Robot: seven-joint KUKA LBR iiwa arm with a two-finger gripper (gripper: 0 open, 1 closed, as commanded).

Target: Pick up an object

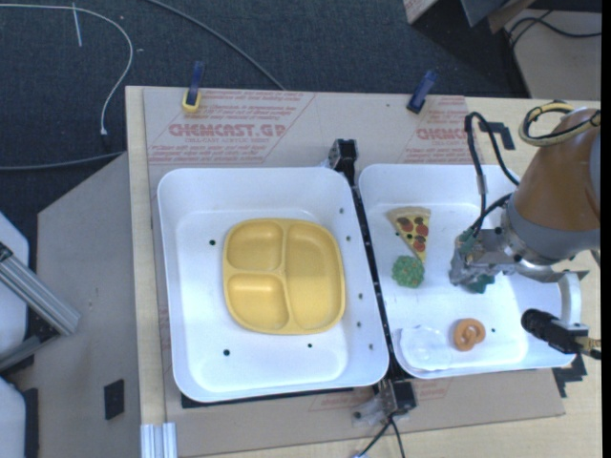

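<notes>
Two white bins lie side by side; the gripper (473,265) hangs low in the right bin (496,351), near its far-right wall. Just left of it sit one pizza slice (412,227) and one green broccoli piece (409,271); one pretzel (468,334) lies just below it, apart. Something teal shows at the gripper, perhaps an object; its grasp is unclear. One yellow divided plate (284,275) fills the left bin (191,351), well apart leftward.

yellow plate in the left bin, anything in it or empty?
Empty. All three sections of the yellow plate show bare yellow. The pizza slice, broccoli and pretzel lie in the right bin.
</notes>
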